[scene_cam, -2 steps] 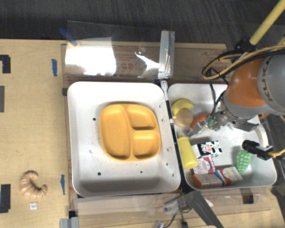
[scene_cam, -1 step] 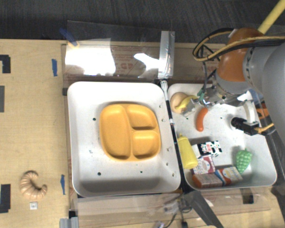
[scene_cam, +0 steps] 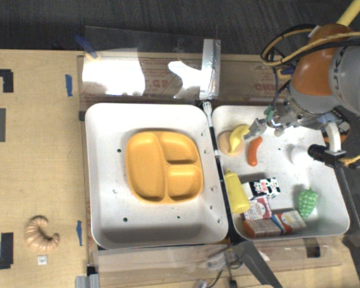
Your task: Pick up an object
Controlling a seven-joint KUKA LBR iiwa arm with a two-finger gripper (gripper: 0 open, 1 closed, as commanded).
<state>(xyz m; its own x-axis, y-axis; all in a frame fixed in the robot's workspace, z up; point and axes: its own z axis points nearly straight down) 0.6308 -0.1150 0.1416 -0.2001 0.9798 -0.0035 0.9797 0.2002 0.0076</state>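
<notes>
My gripper (scene_cam: 261,126) hangs over the back left part of the right bin (scene_cam: 333,182), under the grey wrist with its orange band (scene_cam: 312,77). Just below and left of its tip lies an orange sausage-shaped toy (scene_cam: 252,151), and a yellow banana-like toy (scene_cam: 233,139) sits right beside that at the bin's left wall. Whether the gripper touches either one is unclear. Further forward lie a yellow bottle (scene_cam: 235,192), a cow-patterned carton (scene_cam: 264,188), red and white cartons (scene_cam: 270,216) and a green bumpy toy (scene_cam: 307,201).
The left bin (scene_cam: 102,161) holds a yellow divided plate (scene_cam: 165,165). A tan croissant-shaped toy (scene_cam: 42,233) lies on the wooden bench at far left. Cables and a black fitting (scene_cam: 324,153) hang by the right bin's right side.
</notes>
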